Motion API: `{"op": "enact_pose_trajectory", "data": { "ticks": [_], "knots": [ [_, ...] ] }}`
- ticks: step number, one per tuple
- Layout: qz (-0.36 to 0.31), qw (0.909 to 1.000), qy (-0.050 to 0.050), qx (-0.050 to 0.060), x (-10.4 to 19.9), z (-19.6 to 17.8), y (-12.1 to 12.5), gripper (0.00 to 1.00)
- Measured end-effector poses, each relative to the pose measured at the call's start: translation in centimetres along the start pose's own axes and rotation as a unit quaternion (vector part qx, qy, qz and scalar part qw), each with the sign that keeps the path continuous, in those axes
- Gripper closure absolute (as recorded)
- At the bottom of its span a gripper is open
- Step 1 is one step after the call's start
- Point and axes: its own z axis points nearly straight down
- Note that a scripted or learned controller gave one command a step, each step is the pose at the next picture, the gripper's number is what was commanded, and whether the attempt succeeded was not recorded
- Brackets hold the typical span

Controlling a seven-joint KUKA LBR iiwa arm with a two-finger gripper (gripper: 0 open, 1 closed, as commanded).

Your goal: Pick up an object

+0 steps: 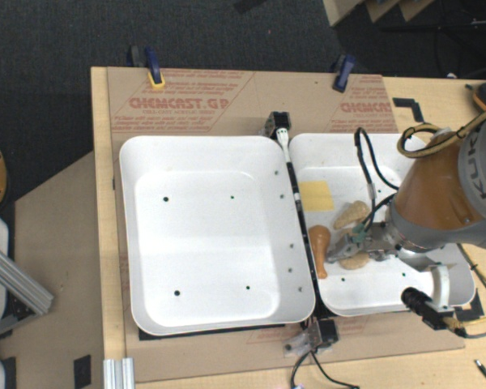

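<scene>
Light is even and fairly bright, seemingly from overhead, and it falls softly across the whole bench (227,96). The two white bins (211,225) come close to washing out, so their floors show little texture. Shadows are faint and short, a thin dark line where the bins meet and a soft one under the arm (445,193). The dark floor (105,14) stays dull and grainy. Focus is moderate throughout; small items near the arm look slightly smeared, perhaps from motion.
</scene>
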Motion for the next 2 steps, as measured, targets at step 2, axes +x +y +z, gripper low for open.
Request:
{"op": "enact_pose_trajectory", "data": {
  "ticks": [2],
  "knots": [
    [-0.007, 0.9999, 0.000, -0.009, 8.7, -11.1, 5.3, 1.00]
  ]
}}
